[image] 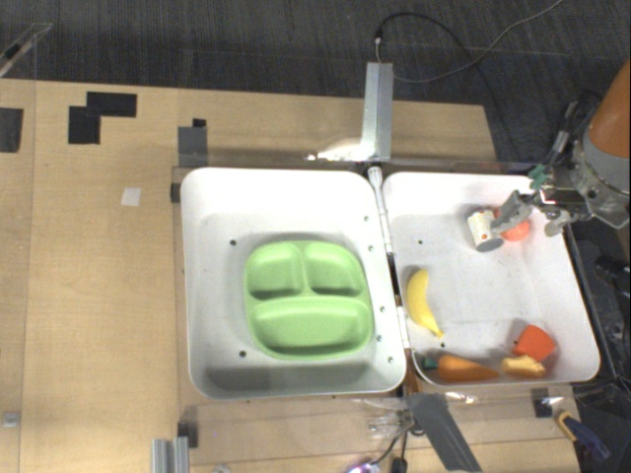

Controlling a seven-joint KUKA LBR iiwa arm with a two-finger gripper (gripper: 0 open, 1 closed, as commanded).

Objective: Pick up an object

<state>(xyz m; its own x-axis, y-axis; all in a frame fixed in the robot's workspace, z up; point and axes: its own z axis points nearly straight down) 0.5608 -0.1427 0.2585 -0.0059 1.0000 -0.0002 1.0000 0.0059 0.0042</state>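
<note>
The tool (500,227) hung over the right bin (444,264), seemingly closed around a small white-and-orange object (493,230), though blur left the grip uncertain.

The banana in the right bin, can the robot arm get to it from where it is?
Probably yes. The banana lies alone on bare white floor near the divider, nothing on top of it. The pincer hangs in the same bin by an orange-red object, with open space between.

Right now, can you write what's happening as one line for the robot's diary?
grey two-finger gripper: over right white bin, by small white cylinder | yellow banana: untouched | green divided plate: left bin
</note>
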